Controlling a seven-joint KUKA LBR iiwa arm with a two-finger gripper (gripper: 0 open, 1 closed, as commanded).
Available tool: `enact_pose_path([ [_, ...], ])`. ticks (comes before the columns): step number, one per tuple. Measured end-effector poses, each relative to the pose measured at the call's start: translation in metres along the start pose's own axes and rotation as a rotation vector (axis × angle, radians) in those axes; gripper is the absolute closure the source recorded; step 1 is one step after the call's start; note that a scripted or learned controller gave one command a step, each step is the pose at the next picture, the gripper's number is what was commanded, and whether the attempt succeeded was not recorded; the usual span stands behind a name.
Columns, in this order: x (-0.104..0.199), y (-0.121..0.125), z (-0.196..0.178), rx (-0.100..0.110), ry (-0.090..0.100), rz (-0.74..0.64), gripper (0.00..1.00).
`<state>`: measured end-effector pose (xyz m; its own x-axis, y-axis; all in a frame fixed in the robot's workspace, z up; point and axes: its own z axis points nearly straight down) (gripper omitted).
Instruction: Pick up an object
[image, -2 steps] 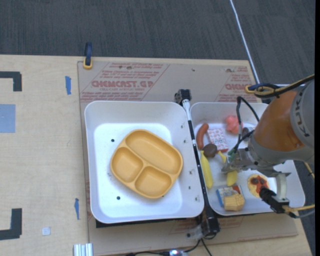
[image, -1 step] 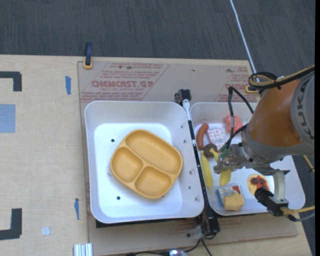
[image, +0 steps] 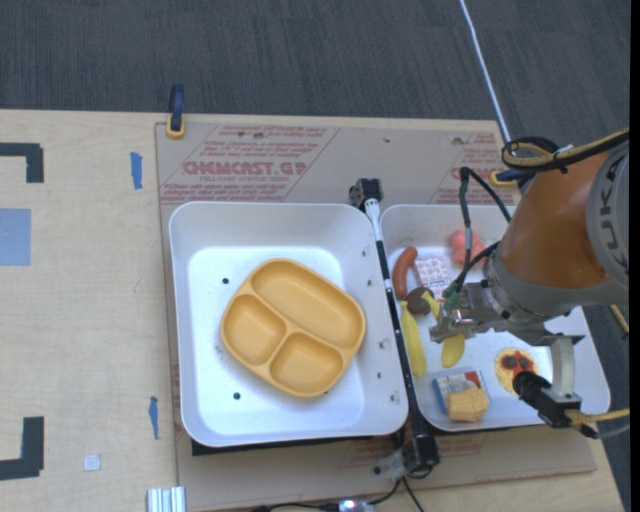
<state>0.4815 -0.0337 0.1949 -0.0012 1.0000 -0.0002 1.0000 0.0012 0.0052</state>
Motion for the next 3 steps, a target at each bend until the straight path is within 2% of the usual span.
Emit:
enact_pose_path([
  [3,0.001,0.005,-0.031,-0.013,-0.002,-0.003,1.0],
])
